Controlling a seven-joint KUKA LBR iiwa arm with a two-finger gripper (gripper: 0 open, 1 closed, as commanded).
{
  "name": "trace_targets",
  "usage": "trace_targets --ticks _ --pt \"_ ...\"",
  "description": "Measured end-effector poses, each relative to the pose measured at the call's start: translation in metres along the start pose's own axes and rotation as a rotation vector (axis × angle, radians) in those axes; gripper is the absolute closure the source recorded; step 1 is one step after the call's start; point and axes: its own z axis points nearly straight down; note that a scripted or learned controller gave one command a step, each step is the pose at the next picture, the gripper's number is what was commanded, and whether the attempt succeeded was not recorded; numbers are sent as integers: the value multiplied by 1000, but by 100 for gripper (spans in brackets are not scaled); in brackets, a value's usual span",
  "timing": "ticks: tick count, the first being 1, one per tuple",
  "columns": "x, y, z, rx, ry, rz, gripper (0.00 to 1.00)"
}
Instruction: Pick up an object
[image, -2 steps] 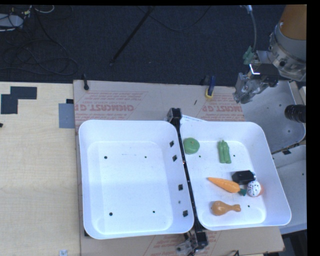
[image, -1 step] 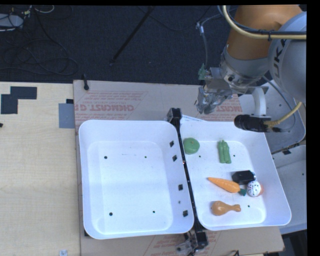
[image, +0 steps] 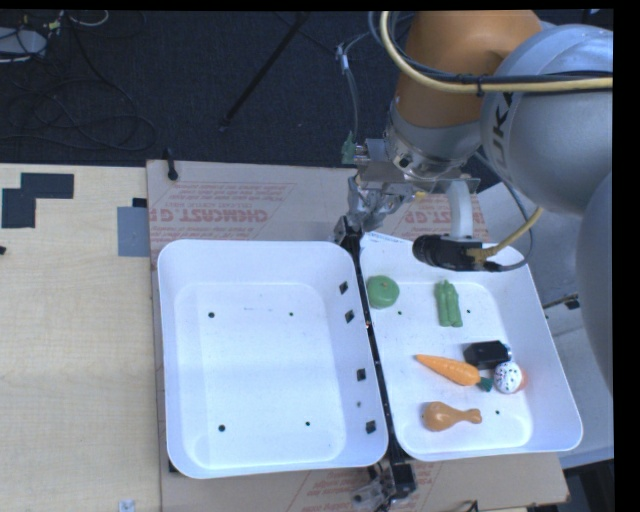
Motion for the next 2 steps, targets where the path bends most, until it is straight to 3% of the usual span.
trace_targets --ticks 1,2 --pt "78 -42 -8 0 1 -3 100" --pt "20 -58 43 5 -4 9 100"
